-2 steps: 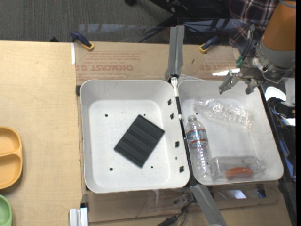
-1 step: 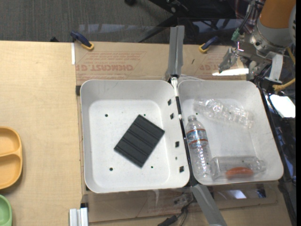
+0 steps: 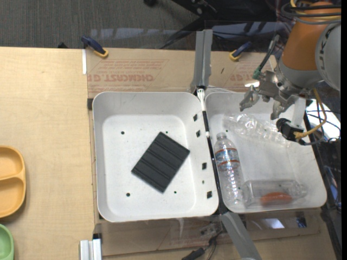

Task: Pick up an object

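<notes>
A black ribbed flat block (image 3: pixel 160 161) lies at a slant in the middle of the left bin (image 3: pixel 108 112). In the right bin (image 3: pixel 317 186) a clear water bottle (image 3: pixel 227 167) with a label lies along the left wall. A crumpled clear plastic piece (image 3: pixel 255 129) rests near the back. A clear container (image 3: pixel 274 192) with something orange inside lies at the front. My gripper (image 3: pixel 261 106) hangs over the back of the right bin, just above the crumpled plastic. Its fingers (image 3: pixel 248 101) are open with nothing between them.
A metal divider (image 3: pixel 203 64) runs between the bins at the back. Clamps (image 3: pixel 95 46) hold brown cardboard behind the bins. An orange tray (image 3: pixel 11 180) and a green dish (image 3: pixel 4 242) sit at the bench's left edge. Cables (image 3: pixel 303 131) hang from the wrist.
</notes>
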{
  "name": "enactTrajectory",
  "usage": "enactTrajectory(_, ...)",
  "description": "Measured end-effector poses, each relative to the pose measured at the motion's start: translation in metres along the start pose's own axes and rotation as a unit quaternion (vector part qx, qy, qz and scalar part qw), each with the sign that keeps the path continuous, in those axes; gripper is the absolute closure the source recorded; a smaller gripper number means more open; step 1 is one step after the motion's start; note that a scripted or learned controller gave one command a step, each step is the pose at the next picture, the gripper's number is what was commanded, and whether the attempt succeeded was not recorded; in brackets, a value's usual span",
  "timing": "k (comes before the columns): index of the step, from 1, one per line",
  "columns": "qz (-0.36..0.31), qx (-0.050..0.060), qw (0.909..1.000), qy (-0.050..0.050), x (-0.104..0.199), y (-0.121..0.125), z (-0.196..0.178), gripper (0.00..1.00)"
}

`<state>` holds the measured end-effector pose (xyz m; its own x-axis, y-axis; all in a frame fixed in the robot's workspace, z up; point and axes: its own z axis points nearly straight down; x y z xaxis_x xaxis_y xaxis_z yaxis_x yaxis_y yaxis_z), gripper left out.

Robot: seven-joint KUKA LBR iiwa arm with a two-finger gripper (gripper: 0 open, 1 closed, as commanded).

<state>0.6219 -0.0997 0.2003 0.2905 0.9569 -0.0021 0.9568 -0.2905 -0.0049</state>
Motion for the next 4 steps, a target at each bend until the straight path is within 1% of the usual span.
enactTrajectory(1,0.0,-0.001,1.0,0.0,0.0,0.0,-0.001,0.0)
enactTrajectory(2,0.028,0.0,0.9996,0.0,-0.051,0.012,0.031,0.0)
enactTrajectory(3,-0.041,-0.001,0.9992,0.0,-0.049,0.039,0.109,0.0)
enactTrajectory(4,-0.068,-0.001,0.9977,0.001,-0.109,-0.045,0.047,0.0)
